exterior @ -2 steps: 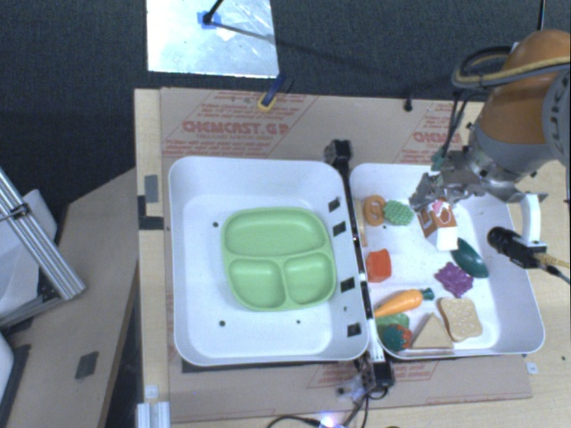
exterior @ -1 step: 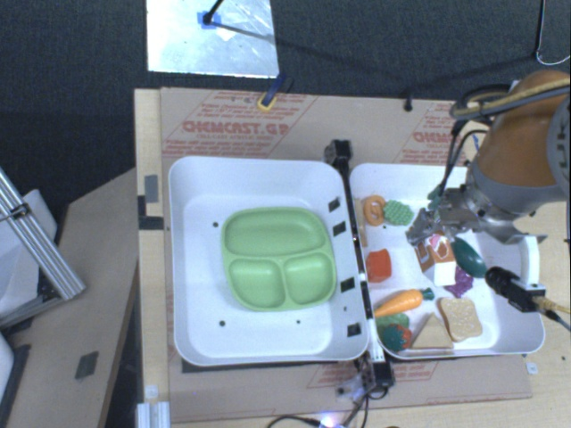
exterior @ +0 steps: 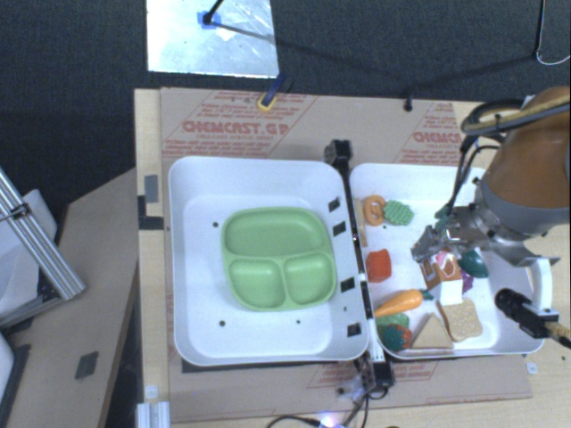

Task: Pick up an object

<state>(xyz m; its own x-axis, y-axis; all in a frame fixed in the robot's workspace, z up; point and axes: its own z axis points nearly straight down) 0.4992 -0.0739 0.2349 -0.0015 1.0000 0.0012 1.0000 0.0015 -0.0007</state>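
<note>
Gripper (exterior: 434, 250) sits low in the right bin (exterior: 419, 178), over a brown-and-white toy (exterior: 447, 273). Jaw state: cannot tell. Green tray (exterior: 277, 259) lies in the left bin (exterior: 192, 239).

We see two white bins — the left bin (exterior: 192, 239) holds a pale green divided tray (exterior: 277, 259). In the right bin (exterior: 419, 181), just right of that tray, lie a red block (exterior: 379, 265) and an orange carrot (exterior: 399, 302); farther right a tan bread slice (exterior: 461, 319). Above the red block sit a brown pretzel (exterior: 372, 209) and a green leafy piece (exterior: 398, 212) — all on tan board printed with red lettering (exterior: 230, 127).
</note>
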